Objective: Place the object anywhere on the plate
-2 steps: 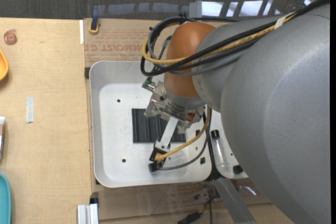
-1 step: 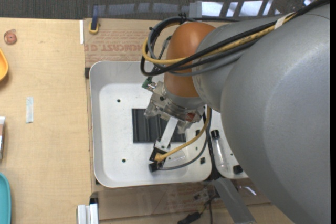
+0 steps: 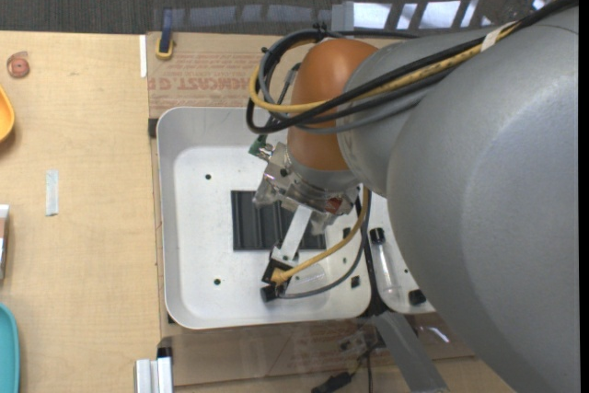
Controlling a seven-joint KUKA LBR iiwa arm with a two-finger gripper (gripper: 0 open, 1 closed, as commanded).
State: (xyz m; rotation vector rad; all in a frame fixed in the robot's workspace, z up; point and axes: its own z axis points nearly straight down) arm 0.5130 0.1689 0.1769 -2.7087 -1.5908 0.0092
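Camera view: gripper hangs low over the left white bin, wrist pointing down at the bin's middle; cannot tell if it's open or closed, the wrist body hides the business end; nothing visibly gripped. Directly beneath it, touching or nearly so, a dark ribbed slab lies flat on the bin floor; left half exposed, right half under the gripper. It's the sole candidate for the task's thing; can't tell if it's the object or the plate, and I see no other plate-like piece in the bin. Judgement on handling: looks stiff, thin, probably light; likely smooth plastic, so slippery on the flats; not fragile by the look of it. Lying flat it offers little height to pinch; best bet is across the short width at an exposed edge, jaws parallel to the ribs so they seat in a groove. Outward: orange band above the wrist, grey arm covering the right bin; printed cardboard sheet behind the bin; wooden bench to the left.
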